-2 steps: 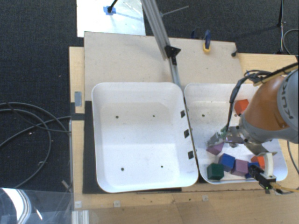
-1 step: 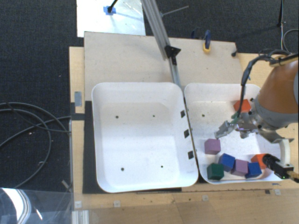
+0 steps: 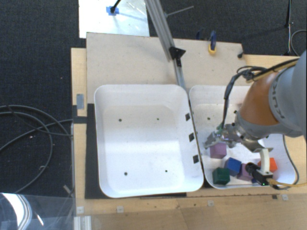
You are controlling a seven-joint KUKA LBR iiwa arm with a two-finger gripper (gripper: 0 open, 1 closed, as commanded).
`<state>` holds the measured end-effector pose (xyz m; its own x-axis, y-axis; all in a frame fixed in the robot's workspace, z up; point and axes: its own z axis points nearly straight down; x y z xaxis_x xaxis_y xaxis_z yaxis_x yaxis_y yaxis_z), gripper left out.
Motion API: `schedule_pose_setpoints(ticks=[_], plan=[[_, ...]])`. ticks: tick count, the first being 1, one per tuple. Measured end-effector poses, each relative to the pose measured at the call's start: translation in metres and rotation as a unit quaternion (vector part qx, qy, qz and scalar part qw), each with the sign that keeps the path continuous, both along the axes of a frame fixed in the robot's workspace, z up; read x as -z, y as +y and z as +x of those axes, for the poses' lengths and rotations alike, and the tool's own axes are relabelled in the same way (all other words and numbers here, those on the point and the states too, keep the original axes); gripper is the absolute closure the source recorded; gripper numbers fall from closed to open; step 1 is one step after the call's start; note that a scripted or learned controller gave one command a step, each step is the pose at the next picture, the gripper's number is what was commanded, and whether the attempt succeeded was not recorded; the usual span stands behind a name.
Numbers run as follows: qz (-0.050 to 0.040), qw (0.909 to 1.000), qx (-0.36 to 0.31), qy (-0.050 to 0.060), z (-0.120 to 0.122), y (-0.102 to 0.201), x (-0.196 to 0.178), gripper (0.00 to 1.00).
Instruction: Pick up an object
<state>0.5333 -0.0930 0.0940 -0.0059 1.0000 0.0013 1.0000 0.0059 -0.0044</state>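
1. Arm [image 3: 268, 104]: grey with an orange band. It enters from the view's right and bends down over the right bin [image 3: 211, 111].

2. Gripper [image 3: 214, 140]: low inside the right bin, close to that bin's left wall. Jaws: the wrist covers them from above, so whether they stand wide or narrow cannot be told.

3. Purple block [image 3: 218, 151]: directly at the jaws, on their side toward the view's lower edge. Its upper edge runs under the gripper. Whether it is gripped or only touched cannot be told. It appears to sit on the bin floor.

4. Blue block [image 3: 233, 166]: down and to the right of the jaws, just beside the purple block's lower right corner.

5. Green block [image 3: 221, 176]: straight down the view from the jaws, past the purple block, against the bin's front wall.

6. Mauve block [image 3: 243, 174]: down and to the right of the jaws, just beyond the blue block and partly hidden.

7. Orange block [image 3: 273, 165]: well to the right of the jaws and a little lower, with part of it covered by the robot.

8. Left bin [image 3: 144, 143]: left of the jaws, across the adjoining walls. White floor with four small dark dots.
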Motion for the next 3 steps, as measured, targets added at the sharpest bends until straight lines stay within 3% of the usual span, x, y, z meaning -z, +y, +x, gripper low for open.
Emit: schedule_pose_setpoints(ticks=[1, 2, 3], plan=[[-0.0006, 1.0, -0.001, -0.003, 0.002, -0.001, -0.014, 1.0], [-0.0028, 1.0, 0.006, -0.002, -0.023, -0.089, 0.004, 1.0], [-0.0032, 1.0, 0.002, -0.007, -0.026, -0.113, -0.128, 1.0]])
